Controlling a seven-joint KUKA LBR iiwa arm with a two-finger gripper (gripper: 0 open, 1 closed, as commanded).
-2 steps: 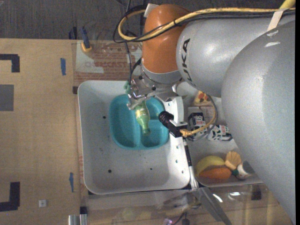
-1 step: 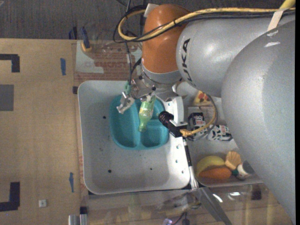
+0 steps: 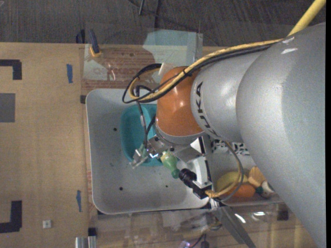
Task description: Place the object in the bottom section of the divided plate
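The tool (image 3: 140, 156) is hovering low over the teal divided plate (image 3: 132, 130), though I cannot tell its grip, with a green object (image 3: 169, 162) just behind it, so releasing into the bottom section seems next

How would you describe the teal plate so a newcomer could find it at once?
Start at the left white bin. The teal plate lies in its upper middle, partly under the arm's orange band. It is the one blue-green thing there; the toys in the other bin are yellow and orange.
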